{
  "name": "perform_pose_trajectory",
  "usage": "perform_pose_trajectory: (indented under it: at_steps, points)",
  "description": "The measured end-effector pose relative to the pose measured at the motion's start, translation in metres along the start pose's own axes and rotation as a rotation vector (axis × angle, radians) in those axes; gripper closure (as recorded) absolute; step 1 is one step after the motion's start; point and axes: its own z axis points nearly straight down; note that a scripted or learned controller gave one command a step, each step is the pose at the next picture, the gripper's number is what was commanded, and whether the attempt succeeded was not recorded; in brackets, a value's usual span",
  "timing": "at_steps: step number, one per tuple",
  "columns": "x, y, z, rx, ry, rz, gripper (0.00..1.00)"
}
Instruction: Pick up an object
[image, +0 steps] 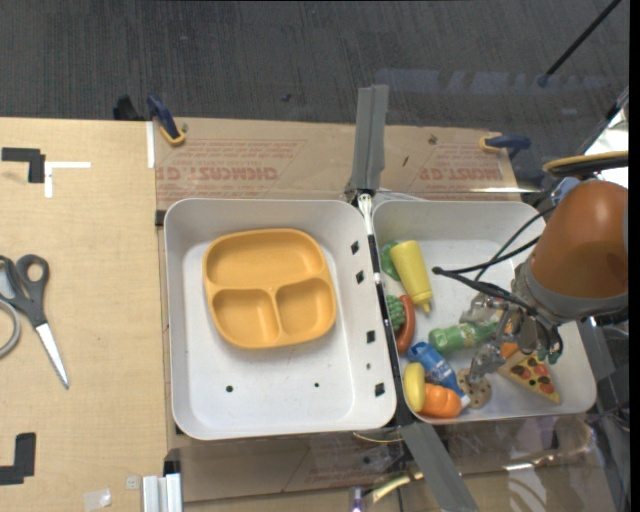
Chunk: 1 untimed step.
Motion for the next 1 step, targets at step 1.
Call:
perform_pose_trajectory:
  at_steps: [1]
  points:
    - [-0.0586, -0.0602, -0.0136, 0.001, 0.000, 0.096, 0.00]
